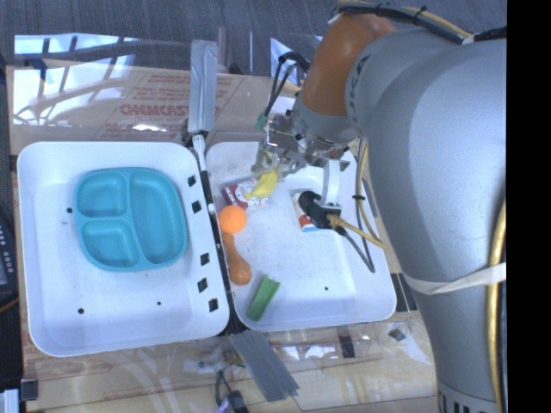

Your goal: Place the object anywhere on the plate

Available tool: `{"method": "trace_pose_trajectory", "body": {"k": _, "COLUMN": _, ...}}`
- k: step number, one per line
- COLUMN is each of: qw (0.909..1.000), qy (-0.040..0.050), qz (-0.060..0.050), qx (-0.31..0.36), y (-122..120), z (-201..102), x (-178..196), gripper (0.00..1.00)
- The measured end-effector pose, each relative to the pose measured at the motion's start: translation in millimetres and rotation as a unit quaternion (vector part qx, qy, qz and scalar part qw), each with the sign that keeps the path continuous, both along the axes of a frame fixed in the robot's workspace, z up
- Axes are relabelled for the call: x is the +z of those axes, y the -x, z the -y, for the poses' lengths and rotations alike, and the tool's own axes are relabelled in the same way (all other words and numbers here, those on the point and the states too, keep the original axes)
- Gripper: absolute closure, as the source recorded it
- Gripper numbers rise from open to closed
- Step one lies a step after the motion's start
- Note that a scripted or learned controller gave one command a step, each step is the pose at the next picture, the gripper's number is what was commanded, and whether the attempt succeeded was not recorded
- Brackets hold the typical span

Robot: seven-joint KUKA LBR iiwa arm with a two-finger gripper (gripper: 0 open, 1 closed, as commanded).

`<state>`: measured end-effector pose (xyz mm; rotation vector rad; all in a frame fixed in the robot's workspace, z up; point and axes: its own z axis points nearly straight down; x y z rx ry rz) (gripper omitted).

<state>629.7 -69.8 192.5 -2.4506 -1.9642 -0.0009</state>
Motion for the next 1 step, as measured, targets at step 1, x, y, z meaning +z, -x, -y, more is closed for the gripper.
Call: {"method": "trace_pose_trajectory", "body": {"k": 1, "qw": 0.9945, "qy": 0.0009, "qz": 0.0, "qx": 0.105, "y": 20.5, "z": -78.8, "x": 107.3, "gripper": 1.0}}
